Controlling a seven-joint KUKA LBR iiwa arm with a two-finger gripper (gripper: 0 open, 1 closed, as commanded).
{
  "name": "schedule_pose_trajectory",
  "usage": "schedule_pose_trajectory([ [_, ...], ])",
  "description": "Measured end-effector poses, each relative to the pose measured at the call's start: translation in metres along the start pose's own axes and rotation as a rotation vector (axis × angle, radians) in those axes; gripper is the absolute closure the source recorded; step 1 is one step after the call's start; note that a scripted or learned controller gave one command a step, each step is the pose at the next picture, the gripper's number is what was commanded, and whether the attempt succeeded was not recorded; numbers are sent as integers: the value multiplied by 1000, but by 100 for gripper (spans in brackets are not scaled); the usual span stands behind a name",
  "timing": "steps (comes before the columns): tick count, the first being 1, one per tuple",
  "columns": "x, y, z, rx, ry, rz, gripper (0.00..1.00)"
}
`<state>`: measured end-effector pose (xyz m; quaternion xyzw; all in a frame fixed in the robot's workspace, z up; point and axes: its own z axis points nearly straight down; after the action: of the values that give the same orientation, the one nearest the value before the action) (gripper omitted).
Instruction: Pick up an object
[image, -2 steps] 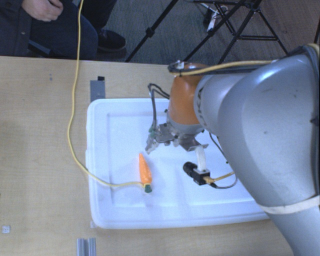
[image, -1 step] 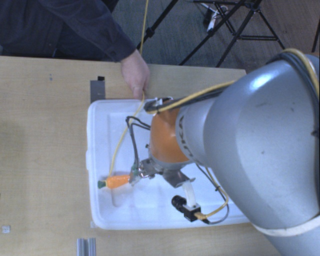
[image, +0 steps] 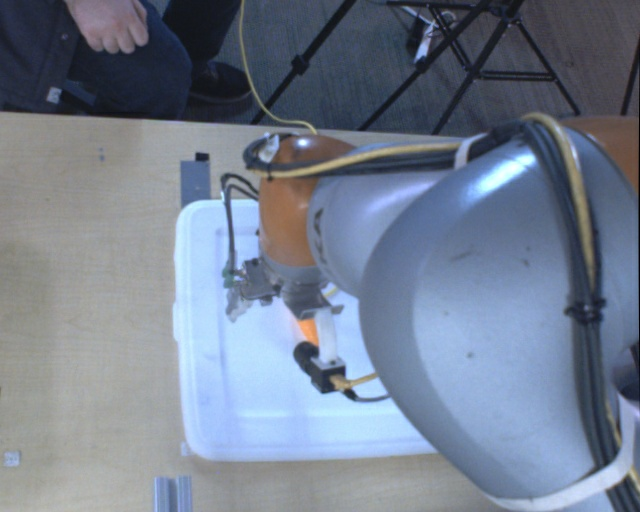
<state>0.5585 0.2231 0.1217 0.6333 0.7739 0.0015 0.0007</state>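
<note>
My gripper (image: 300, 312) hangs low inside the white bin (image: 205, 400), under the orange wrist band (image: 285, 215). The big grey arm (image: 480, 320) covers the bin's right half. A small orange object (image: 306, 328) shows just below the gripper body, partly hidden by it. Whether the gripper holds it cannot be made out. A black cable plug (image: 318, 373) with a yellow wire hangs beside the orange object.
The bin's left and front walls show, with bare white floor (image: 235, 385) at the front left. A grey bracket (image: 195, 178) sits on the wooden bench behind the bin. A seated person (image: 90, 50) is at the far left, and tripod legs (image: 470, 50) stand behind the bench.
</note>
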Motion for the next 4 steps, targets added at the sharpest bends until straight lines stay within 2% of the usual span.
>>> schedule_pose_trajectory([
  [1, -43, -24, -85, -4, 0, 12, 0],
  [2, -98, -36, -67, -1, 0, 44, 0],
  [3, -88, -25, 38, 5, 0, 39, 0],
  [4, -87, -23, 27, 0, 1, 38, 100],
])
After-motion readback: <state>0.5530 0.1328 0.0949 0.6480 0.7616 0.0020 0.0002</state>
